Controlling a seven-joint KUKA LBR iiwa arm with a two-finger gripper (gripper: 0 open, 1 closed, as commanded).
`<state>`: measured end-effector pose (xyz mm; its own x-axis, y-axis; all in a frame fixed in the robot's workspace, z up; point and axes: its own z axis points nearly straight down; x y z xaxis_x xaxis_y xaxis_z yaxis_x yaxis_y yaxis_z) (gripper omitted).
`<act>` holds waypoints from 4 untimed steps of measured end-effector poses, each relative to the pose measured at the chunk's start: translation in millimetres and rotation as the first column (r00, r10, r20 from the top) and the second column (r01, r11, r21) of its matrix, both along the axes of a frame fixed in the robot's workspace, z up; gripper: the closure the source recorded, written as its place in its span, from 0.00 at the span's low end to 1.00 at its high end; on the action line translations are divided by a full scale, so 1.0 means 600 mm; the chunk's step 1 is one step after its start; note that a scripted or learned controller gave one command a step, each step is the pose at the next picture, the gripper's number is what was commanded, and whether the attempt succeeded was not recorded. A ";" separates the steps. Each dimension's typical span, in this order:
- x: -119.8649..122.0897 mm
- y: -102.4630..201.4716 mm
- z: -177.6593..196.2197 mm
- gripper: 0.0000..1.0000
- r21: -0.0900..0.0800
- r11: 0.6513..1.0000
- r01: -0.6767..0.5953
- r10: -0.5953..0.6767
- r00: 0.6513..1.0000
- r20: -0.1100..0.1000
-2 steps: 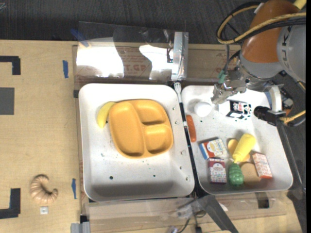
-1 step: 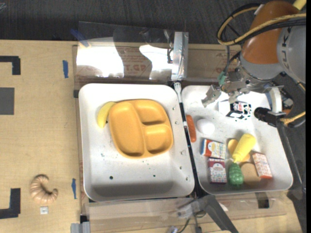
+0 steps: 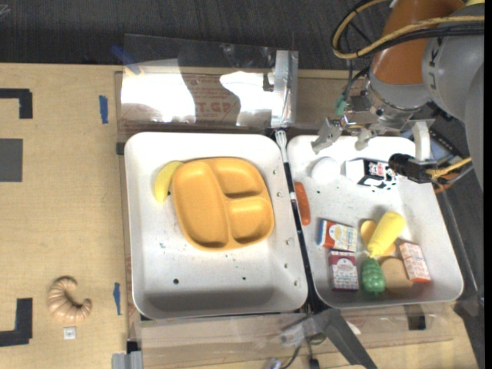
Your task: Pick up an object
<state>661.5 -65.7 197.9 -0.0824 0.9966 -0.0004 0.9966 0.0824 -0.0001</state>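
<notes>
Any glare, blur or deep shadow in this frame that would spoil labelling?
Camera view: strong glare on the clear sheet behind the left bin; the bin floors are bright but readable; the tool looks slightly soft; the small packets are too blurred to read.

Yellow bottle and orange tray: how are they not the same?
The yellow bottle is slim and lies tilted in the right bin among small boxes; the orange tray is wide and flat with compartments, in the left bin. The bottle leans on other items; the tray partly covers a banana. Both look like smooth plastic.
</notes>
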 end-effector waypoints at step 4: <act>-0.166 0.022 -0.021 1.00 0.002 0.899 0.437 -0.437 0.899 0.000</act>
